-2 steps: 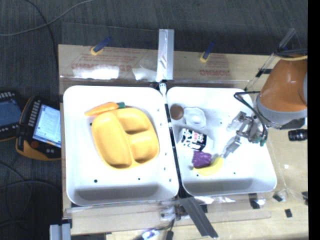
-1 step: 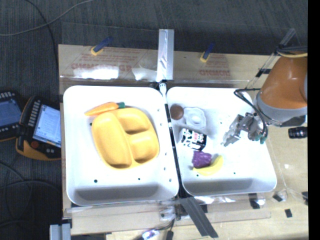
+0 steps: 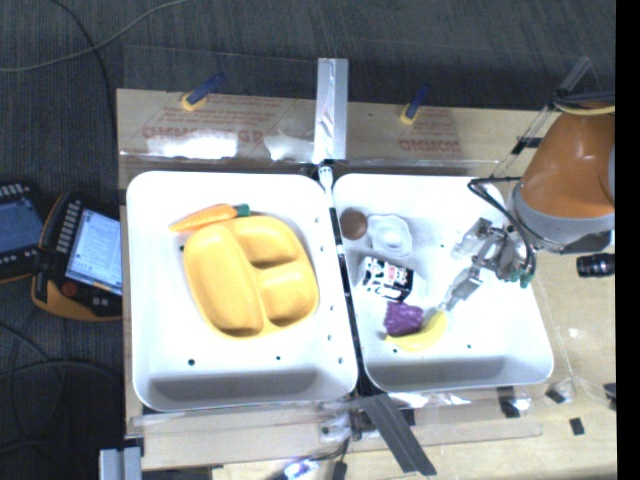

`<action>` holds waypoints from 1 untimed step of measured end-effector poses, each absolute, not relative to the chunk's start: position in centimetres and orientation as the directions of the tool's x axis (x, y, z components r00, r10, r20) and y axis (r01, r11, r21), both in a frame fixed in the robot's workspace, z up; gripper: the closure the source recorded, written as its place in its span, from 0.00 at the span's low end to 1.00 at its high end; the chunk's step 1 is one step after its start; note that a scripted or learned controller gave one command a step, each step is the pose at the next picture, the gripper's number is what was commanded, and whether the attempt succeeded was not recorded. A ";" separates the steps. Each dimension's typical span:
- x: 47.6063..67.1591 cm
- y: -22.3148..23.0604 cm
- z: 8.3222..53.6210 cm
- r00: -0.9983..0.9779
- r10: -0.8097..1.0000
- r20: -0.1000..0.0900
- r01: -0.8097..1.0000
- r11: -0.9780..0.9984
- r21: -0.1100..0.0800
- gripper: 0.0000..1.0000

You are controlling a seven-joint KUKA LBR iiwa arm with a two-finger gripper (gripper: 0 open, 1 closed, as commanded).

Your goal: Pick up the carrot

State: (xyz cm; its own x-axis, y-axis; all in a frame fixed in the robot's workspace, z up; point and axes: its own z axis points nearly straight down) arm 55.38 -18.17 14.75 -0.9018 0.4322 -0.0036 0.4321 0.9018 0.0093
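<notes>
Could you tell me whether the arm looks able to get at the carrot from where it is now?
Probably yes. The carrot lies uncovered at the far edge of the left bin, touching the yellow tray, with nothing on top. The claw hovers over the right bin, so it must cross the divider.

The arm point(image 3: 570, 173) is bulky and rounded — a broad orange band over a grey collar. Beside the right bin point(image 3: 520, 353), its gripper point(image 3: 470, 283) is slim silvery metal with teal-green flecks.

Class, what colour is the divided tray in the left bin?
Yellow; the divided tray shows best in the camera view.
</notes>
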 end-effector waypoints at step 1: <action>50.9 -22.3 14.2 -0.985 0.171 -0.001 0.171 0.985 0.000 0.00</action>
State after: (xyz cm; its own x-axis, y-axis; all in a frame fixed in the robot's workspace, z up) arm 50.91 -22.33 14.21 -0.9852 0.1712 -0.0014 0.1712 0.9852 -0.0001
